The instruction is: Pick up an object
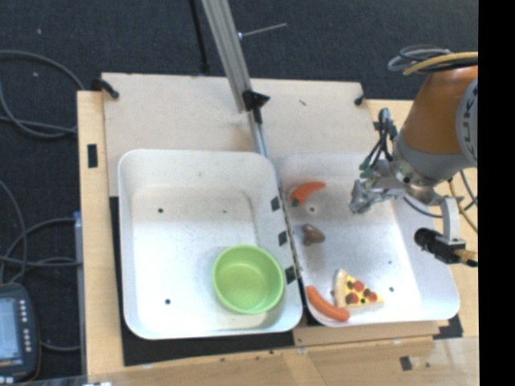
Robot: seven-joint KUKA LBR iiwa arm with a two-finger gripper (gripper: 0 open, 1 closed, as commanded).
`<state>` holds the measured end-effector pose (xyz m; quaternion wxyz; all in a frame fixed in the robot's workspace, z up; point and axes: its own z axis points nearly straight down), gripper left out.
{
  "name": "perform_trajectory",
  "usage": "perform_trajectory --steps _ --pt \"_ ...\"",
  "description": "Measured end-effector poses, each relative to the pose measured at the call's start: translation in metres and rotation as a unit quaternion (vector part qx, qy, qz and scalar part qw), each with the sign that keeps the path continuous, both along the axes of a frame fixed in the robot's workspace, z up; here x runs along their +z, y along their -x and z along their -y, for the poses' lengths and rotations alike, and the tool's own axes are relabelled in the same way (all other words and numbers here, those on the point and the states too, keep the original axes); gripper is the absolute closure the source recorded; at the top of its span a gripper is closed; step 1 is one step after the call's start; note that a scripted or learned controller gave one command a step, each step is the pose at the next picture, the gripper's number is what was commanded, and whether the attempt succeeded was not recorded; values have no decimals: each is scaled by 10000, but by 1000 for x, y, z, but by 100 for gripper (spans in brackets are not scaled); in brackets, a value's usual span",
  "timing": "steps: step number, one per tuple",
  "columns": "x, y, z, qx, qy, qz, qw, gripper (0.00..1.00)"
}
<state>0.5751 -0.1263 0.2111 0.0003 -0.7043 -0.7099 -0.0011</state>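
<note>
No text, label, brand, number or sign can be read anywhere in the camera view; the two shallow white plastic bins (145, 175) carry only dark specks and small holes, not letters. The small dark handheld device with a greyish screen (16, 328) at the lower left edge shows a lit panel, but whatever stands on it is too small and blurred to make out; the pale wooden desk (185, 95) bears a few black tabs and marks, none of them legible writing.
</note>
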Motion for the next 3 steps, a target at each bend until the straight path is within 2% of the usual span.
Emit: perform_trajectory --steps 2,3 --pt "19 -13 -106 2 -1 8 10000 100" --pt "32 -31 -155 3 -1 8 10000 100"
